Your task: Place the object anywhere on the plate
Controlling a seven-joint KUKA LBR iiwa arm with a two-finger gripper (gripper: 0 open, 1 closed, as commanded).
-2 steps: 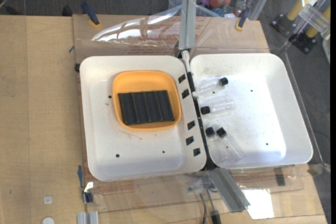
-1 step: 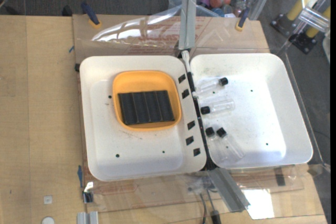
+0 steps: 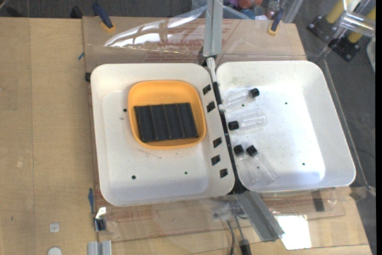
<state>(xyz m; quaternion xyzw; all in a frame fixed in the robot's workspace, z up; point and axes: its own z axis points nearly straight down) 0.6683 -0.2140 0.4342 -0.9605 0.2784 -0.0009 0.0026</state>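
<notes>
We see a black ribbed rectangular object [image 3: 165, 122] lying flat on the rounded orange plate [image 3: 138, 95], inside the left shallow white bin [image 3: 113, 179], small clear black-capped vials [image 3: 246, 122] scattered in the right white bin [image 3: 316, 128]

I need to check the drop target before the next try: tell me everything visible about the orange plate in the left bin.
The orange plate is a rounded-square dish with a raised rim, plastic by its look, lying flat and upright in the left bin, toward the bin's middle and back. A black ribbed rectangular object lies across its lower half, its front edge reaching the plate's front rim. The plate rests on the bin floor, apart from the bin walls.
</notes>
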